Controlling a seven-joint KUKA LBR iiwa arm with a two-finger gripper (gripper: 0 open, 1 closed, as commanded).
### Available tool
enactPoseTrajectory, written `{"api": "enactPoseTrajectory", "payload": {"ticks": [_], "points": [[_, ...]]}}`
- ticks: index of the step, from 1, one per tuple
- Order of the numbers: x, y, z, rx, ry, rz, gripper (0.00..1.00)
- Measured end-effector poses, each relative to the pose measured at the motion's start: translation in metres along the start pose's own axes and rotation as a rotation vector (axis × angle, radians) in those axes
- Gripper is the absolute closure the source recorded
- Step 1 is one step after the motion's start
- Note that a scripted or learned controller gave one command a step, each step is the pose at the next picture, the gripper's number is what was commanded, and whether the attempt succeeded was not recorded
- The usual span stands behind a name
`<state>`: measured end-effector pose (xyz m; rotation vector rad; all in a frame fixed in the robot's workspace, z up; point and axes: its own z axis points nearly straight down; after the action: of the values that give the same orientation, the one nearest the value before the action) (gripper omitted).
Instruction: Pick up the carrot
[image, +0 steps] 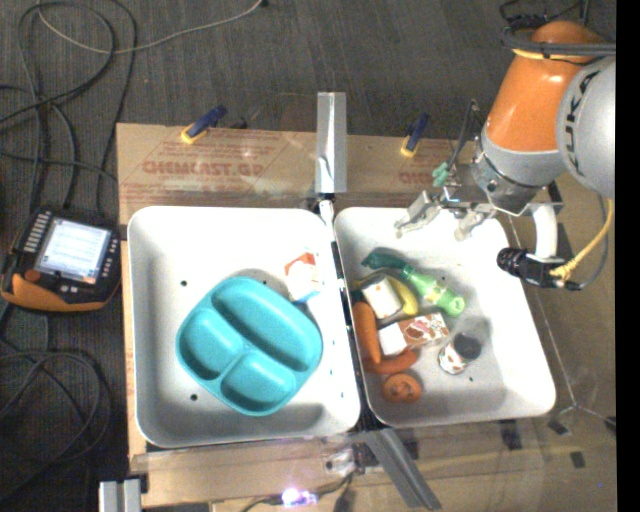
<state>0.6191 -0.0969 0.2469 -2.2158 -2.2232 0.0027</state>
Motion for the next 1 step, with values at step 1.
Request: {"api": "enactPoseTrajectory", "payload": {"ticks": [1], "points": [[-0.0134, -0.0645, 0.1395, 0.0, 0.001, -0.168, 0.0]]}}
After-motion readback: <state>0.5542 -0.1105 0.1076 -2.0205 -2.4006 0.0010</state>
